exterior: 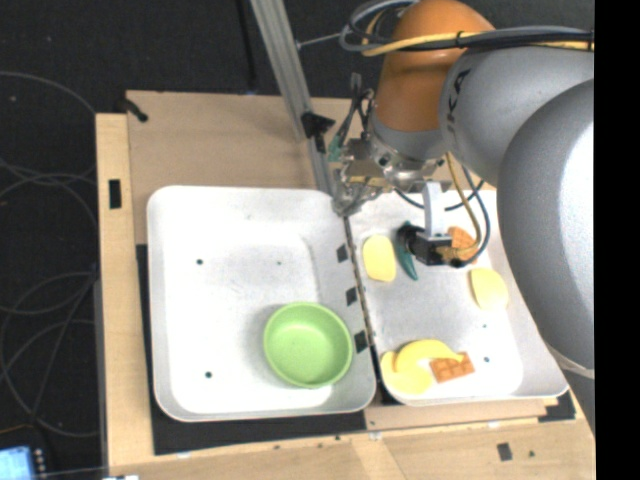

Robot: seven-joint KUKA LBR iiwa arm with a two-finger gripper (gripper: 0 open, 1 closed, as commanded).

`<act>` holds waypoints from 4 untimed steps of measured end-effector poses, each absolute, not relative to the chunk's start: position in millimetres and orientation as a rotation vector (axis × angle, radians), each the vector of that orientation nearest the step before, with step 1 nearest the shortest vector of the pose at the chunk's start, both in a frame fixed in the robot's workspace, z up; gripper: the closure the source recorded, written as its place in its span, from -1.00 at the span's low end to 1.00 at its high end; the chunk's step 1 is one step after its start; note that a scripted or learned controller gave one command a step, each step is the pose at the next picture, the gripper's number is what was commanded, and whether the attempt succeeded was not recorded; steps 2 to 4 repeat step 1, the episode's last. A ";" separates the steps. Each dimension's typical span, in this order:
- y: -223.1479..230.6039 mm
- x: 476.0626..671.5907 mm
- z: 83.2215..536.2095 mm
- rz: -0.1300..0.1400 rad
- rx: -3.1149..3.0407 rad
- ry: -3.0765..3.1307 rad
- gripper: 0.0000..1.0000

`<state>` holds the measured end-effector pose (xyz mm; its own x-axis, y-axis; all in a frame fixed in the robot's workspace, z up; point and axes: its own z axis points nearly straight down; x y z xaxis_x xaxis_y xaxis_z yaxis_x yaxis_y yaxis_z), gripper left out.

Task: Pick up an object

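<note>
gripper [345, 196] grip state cannot tell | nearest: yellow piece [378, 258], looks light, smooth, maybe slippery | pinch across narrow sides

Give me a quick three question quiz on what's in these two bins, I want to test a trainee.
1. Which bin holds the green bowl? A: the bin on the view's left. B: the bin on the view's right.
2. True or false: the green bowl lies upside down.
3. Fill the gap: the orange ridged piece touches a ___ dish.
Key: 1 A. 2 False, its opening faces up. 3 Yellow: it rests against the yellow dish.
</note>
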<state>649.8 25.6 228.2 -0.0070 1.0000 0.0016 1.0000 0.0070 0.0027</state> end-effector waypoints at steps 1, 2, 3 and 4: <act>87.7 643.8 230.5 0.006 2.211 2.230 1.00; 87.7 643.8 230.5 0.006 2.211 2.230 1.00; 87.7 643.8 230.5 0.006 2.211 2.230 1.00; 87.7 643.8 230.5 0.006 2.211 2.230 1.00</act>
